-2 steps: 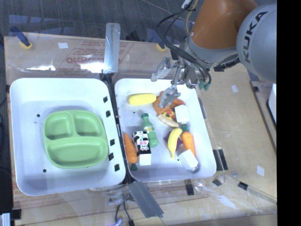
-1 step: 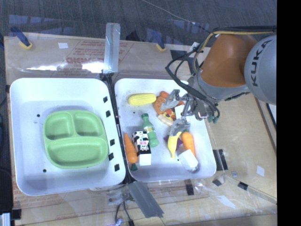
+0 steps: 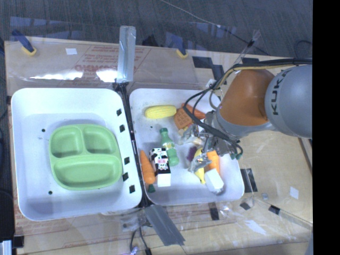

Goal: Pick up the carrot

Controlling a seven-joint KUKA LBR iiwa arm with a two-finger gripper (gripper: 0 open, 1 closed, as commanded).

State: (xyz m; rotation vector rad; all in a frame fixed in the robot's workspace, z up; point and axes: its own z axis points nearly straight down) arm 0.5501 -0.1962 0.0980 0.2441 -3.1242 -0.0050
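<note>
Found long orange carrot [image 3: 147, 167] lying unlifted against left wall of right-hand shallow white bin [image 3: 139, 102], well apart from two-finger gripper [image 3: 204, 152] lowered among clutter; finger opening and any hold indeterminable; pickup judged outstanding.

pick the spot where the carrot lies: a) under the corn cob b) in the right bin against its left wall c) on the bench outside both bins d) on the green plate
b: the carrot lies in the right bin along its left wall, beside the milk carton, while the green plate sits in the left bin and the corn cob lies farther up.
</note>
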